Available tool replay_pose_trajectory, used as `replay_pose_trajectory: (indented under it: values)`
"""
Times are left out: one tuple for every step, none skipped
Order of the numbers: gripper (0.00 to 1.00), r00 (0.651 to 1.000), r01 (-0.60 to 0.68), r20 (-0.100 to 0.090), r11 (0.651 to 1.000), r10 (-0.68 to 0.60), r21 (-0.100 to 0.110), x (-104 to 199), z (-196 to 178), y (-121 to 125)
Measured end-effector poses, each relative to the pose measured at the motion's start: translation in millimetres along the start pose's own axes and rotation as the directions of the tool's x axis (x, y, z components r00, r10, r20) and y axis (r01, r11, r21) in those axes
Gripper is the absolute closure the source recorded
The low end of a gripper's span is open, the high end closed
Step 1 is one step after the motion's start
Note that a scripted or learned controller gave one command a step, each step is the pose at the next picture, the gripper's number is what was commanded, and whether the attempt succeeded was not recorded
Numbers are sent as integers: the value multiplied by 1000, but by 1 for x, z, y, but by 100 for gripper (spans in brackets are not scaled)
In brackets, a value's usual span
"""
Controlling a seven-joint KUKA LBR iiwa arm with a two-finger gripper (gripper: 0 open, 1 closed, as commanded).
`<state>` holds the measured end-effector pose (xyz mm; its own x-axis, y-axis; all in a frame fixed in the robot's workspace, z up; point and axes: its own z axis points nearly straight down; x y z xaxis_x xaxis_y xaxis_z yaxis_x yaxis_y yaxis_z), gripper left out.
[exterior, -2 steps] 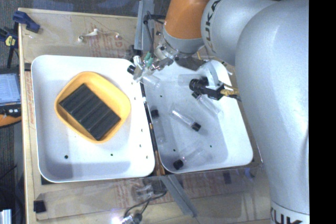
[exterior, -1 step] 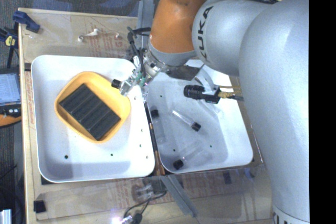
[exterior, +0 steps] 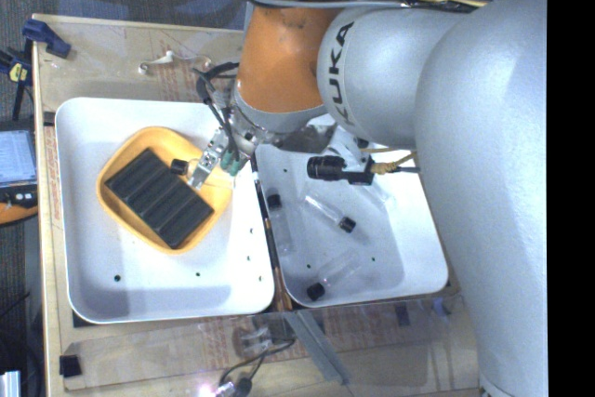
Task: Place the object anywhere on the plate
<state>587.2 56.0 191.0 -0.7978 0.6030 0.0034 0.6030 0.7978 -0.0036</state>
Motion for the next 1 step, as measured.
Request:
replay_pose_trajectory:
  values:
    - [0, 1000, -1, 0, 1000, 1, 0, 0, 0, 0]
